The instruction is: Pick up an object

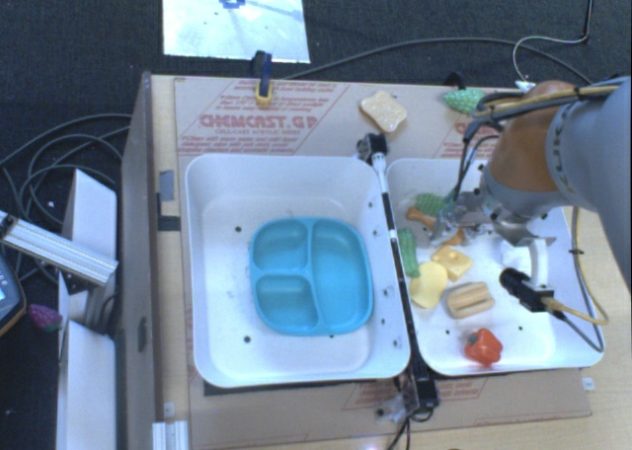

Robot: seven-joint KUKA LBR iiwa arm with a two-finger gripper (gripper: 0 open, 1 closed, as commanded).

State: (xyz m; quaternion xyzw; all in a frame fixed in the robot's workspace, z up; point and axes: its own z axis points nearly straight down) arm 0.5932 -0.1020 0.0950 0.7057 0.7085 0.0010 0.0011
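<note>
So from the camera view, the arm point(563, 147) comes in from the right and hangs low over the right bin point(553, 344), with the hand point(456, 213) down in the pile of toy food at the bin's upper left. Can't tell how the hand is set, it's all a grey blur right there.

Stuff crowding it: a green ridged piece point(430, 205) just left of the hand, an orange bit point(452, 237) right under it, and a long green stick point(408, 252) lying along the divider side. A bit below sit a yellow cheese wedge point(453, 262), a pale yellow piece point(428, 285) and a tan bread roll point(468, 299), all pretty much touching each other. A red pepper-looking thing point(483, 346) sits alone near the front edge.

The left bin point(222, 339) holds a blue sectioned plate point(311, 275). Out on the worktop point(296, 117) behind the bins there's a toast slice point(383, 111) and a green knobbly thing point(464, 100).
</note>
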